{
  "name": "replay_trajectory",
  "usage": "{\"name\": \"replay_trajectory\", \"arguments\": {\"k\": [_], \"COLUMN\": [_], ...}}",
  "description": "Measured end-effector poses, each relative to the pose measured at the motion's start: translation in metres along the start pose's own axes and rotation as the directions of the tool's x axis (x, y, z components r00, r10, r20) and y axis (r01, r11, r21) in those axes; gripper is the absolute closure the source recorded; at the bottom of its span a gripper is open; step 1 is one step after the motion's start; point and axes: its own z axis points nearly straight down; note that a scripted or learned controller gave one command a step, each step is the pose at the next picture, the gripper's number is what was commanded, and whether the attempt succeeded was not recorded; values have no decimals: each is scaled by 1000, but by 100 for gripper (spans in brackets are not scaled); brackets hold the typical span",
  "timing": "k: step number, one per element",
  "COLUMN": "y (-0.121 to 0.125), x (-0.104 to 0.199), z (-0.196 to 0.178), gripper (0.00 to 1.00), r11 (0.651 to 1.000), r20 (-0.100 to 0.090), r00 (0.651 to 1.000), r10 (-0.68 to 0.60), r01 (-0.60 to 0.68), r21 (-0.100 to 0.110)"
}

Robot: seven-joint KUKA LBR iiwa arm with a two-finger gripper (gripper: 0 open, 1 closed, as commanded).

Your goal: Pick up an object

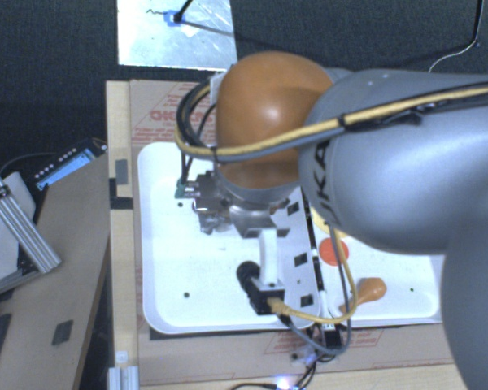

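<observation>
Seen from the overhead camera, hovers low over the white bin (pixel 167 242), with the gripper (pixel 210 208) tucked beneath the orange-banded wrist (pixel 264 112); cannot tell whether open or closed. Shows, toward the bin's right end, a red-orange round object (pixel 335 253) and, nearer the front rim, an orange-tan lump (pixel 372 288), both apart from the gripper.

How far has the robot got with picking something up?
Done: nothing looks picked up yet. A red-orange round object and a tan-orange oblong object both lie on the floor of the white bin. In hand: the gripper sits low over the bin, toward the view's left of both. Left: grabbing an object and lifting it. The arm hides what lies under the gripper.
</observation>
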Motion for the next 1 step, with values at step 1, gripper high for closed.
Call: {"name": "replay_trajectory", "arguments": {"k": [1], "y": [27], "x": [4], "z": [-212], "gripper": [100], "r11": [1000], "r20": [-6], "r00": [1000], "r10": [-2], "r01": [2], "r21": [-15]}}
